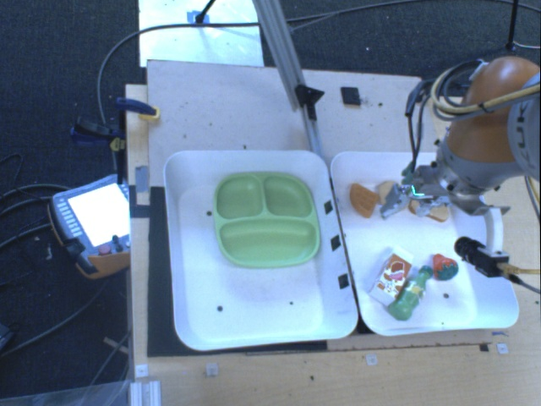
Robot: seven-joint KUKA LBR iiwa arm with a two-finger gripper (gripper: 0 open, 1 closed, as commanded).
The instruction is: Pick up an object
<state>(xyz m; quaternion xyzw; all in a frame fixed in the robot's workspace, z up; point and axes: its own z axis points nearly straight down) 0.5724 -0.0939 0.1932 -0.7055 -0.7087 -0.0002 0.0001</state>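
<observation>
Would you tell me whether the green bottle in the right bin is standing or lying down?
Lying down: the green bottle rests lengthwise on the right bin floor.

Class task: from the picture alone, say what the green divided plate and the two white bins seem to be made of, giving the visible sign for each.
Green divided plate: probably moulded plastic, matte to satin; uniform colour, soft rounded compartment ridges. Left bin and right bin: likely thin formed plastic, smooth and slightly glossy; rounded corners, raised lips. Painted metal cannot be ruled out from this view.
</observation>
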